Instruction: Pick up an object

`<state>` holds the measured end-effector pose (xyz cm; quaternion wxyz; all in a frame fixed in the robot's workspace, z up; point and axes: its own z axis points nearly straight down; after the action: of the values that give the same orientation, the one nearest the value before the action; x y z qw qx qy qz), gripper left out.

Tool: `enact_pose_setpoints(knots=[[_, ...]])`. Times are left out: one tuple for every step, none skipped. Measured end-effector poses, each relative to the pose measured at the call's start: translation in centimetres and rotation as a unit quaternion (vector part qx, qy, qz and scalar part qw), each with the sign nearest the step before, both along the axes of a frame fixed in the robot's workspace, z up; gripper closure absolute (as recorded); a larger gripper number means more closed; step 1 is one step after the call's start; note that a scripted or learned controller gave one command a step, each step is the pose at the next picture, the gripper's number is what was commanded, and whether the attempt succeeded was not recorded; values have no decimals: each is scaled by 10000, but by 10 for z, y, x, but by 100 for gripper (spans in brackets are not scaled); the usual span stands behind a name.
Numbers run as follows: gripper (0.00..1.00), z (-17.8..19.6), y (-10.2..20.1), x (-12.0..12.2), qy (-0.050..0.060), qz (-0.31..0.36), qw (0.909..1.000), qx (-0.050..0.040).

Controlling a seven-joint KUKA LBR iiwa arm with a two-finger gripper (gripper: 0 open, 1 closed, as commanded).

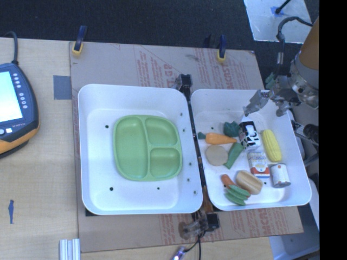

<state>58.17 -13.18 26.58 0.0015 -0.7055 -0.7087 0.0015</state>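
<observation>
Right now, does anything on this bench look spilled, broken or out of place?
Nothing stands out. The toy foods, among them the corn cob, carrot and hot dog, lie jumbled but all inside the right bin. The green divided plate sits flat in the left bin.

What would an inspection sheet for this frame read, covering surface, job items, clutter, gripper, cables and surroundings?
Surface: cardboard-covered bench bearing two white bins, left bin and right bin.
Job's things: right bin holds a carrot, corn cob, hot dog, small can, round tan disc, carton and green pieces.
Clutter: green divided plate in the left bin.
Gripper: gripper above the right bin's far right corner, fingers spread, nothing between them.
Cables: dark cable looping by the arm.
Surroundings: teach pendant at left; blue-and-yellow clamps on the far edge.
</observation>
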Motion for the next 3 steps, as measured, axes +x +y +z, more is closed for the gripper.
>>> enact_pose_setpoints(knots=[[0,-150,5,31,-44,16,10000,-12],[0,-159,-15,37,-118,18,9999,-41],[100,-145,-14,39,-137,30,9999,-32]])
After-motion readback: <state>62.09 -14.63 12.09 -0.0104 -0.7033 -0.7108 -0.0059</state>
